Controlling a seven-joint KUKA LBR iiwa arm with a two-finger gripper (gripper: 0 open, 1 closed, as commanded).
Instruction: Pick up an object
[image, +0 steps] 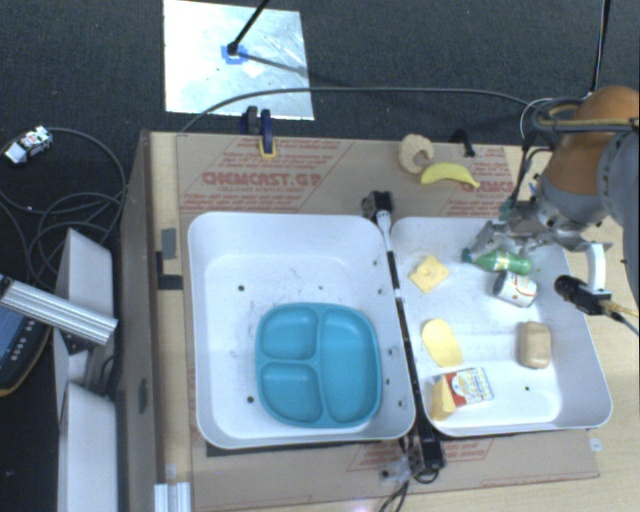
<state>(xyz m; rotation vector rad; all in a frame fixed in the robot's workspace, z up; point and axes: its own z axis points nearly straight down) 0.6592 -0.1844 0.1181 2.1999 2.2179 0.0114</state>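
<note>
My gripper (500, 243) hangs over the back of the right bin (590, 400), reaching in from the right. Directly under it lies a green bottle-shaped object (497, 262), touching or nearly touching the gripper. A small white can with a red mark (516, 290) rests just in front of the green object. Elsewhere in this bin lie a yellow cheese wedge (429, 273), a yellow oval piece (441, 342), a tan bread-like block (534, 345) and a small red and yellow carton (461, 388).
The left bin (230, 250) holds a blue divided plate (319, 363). Behind the bins, on the cardboard, lie a banana (448, 176) and a tan ring (416, 152). A black clip (380, 206) sits at the back of the divider between the bins.
</note>
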